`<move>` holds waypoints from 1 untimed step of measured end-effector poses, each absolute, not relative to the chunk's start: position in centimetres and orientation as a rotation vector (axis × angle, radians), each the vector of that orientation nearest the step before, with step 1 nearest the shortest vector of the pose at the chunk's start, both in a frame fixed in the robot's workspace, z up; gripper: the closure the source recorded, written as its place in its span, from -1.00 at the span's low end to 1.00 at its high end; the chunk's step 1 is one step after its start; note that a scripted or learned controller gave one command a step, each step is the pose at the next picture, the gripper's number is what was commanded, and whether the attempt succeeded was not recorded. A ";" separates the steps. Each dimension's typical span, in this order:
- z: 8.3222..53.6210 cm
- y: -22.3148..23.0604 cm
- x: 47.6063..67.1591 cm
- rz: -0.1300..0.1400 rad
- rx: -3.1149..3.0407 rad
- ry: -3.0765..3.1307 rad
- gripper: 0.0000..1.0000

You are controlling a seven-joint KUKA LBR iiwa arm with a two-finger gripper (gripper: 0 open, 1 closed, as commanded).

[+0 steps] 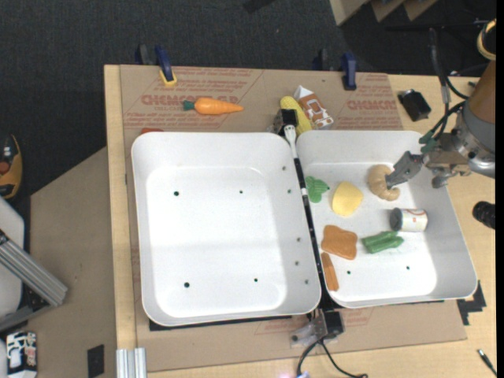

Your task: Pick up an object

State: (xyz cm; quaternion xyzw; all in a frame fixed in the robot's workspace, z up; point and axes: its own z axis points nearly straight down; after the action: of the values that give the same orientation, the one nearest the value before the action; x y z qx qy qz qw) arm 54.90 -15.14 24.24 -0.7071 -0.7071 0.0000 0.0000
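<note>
My gripper (417,177) hangs over the upper right part of the right bin (449,278), open, with nothing between its fingers. Its left finger (403,169) reaches down beside a tan, mushroom-like object (380,181). Just below the gripper lies a small white can (412,220). A yellow lemon (347,198), a green leafy piece (316,188), an orange toast slice (339,242), a green pod (383,242) and a thin orange-brown stick (329,272) lie further left in the same bin.
The left bin (150,211) sits beside the right one. Behind the bins on the brown board lie a carrot (214,106), a banana (290,111) and a small brown carton (315,110). Two blue clamps (165,68) hold the board's far edge.
</note>
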 end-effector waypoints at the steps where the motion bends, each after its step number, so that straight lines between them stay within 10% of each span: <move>1: 25.3 -15.2 55.0 -0.003 -2.223 -2.224 1.00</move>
State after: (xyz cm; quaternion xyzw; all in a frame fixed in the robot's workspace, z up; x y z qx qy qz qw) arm 54.97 -15.15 25.34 -0.7069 -0.7073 -0.0008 -0.0017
